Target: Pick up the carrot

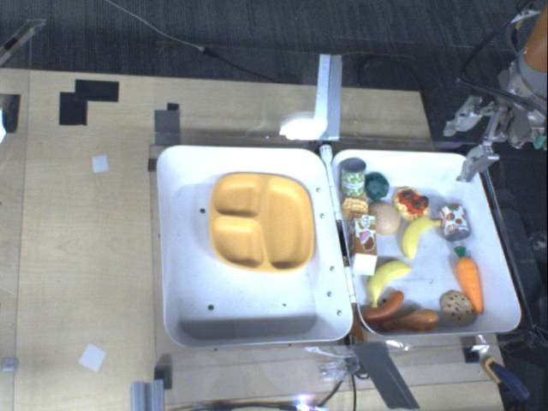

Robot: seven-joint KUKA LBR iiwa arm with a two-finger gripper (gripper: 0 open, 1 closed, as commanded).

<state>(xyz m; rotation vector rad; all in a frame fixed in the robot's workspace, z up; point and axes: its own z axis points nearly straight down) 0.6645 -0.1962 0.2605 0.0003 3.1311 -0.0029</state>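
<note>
Below tool (488,139), near right bin's (428,163) right wall: carrot (468,282), untouched. Tool over bin's far right corner; finger state unclear. Labels unreadable.

The divided tray (260,221) sits in the left bin (184,306). In the right bin (505,311), the carrot (468,282) lies at four o'clock, the can (353,178) at ten o'clock and the two bananas (402,255) mid-bin. The gripper (473,163) hangs at one o'clock.

Pale wood tabletop (77,255) fills the left and centre of the frame. Dark carpeted floor (214,11) runs along the top, crossed by a thin cable (137,17). Black tape marks (86,99) upper left. Small white paper squares (100,163) at left.
</note>
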